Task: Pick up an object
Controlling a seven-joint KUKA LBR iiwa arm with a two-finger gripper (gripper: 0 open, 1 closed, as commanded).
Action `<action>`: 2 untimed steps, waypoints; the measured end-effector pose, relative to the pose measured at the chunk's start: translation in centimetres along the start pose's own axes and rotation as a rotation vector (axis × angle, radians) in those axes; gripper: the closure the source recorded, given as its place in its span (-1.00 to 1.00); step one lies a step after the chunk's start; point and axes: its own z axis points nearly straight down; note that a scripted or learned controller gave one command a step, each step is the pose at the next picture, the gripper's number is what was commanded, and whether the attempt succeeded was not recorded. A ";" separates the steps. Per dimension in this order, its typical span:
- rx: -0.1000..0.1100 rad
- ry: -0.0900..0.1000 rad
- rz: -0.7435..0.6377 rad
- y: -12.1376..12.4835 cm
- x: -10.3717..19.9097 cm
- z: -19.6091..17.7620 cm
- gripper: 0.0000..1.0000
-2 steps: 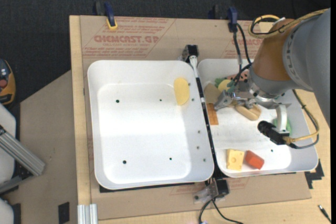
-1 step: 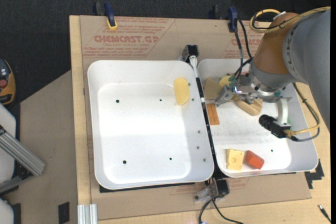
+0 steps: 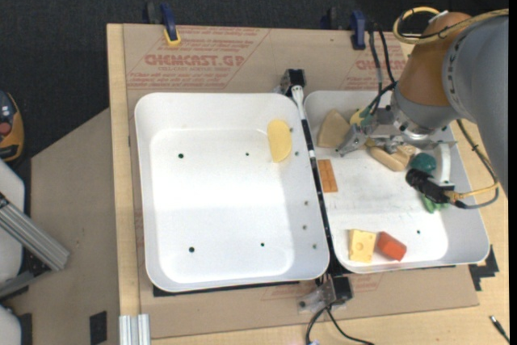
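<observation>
My gripper [image 3: 361, 136] hangs low over the back of the right bin [image 3: 452, 250], under the grey arm and its orange band. It is just right of a tan wedge-shaped piece [image 3: 332, 128] and above a pale wooden block [image 3: 388, 157]; I cannot tell whether it touches either one. An orange-brown flat block [image 3: 326, 175] lies by the bin's left wall. A yellow cheese-like block [image 3: 363, 245] and a red piece [image 3: 392, 247] sit near the front. A teal and green object [image 3: 422, 166] lies at the right, partly under the wrist.
The left bin [image 3: 161, 117] holds a yellow oval piece [image 3: 279, 140] near its right wall. A black divider strip [image 3: 309, 166] runs between the bins. Cables trail from the wrist across the right bin's right side [image 3: 460, 198].
</observation>
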 end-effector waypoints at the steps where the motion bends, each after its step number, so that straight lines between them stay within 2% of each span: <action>1: 0.000 0.000 0.003 2.7 -5.1 0.1 -1.00; 2: 0.006 0.026 -0.007 1.8 -7.6 -0.1 -1.00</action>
